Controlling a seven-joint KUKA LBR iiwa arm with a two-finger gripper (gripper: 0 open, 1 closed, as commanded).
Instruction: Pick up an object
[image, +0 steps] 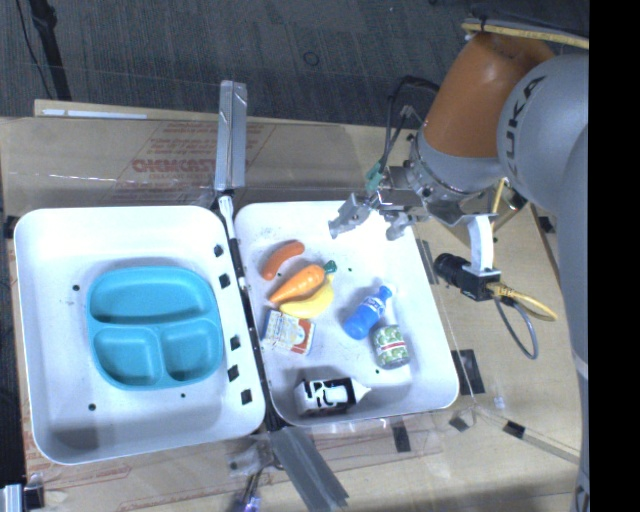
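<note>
Grey claw (371, 216) open and empty above right bin (425, 300), banana (314, 300) half hidden under carrot (302, 282).

Bench (120, 150) bears 2 white bins: left bin (40, 300); right bin (425, 330).

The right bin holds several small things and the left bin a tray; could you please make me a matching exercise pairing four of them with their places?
Things:
1. blue tray
2. carrot
3. blue bottle
4. black-and-white packet

Places:
A. near edge of the right bin
B. left bin
C. beside the green-labelled jar
D. on the banana

Pairs: 1-B, 2-D, 3-C, 4-A
</note>
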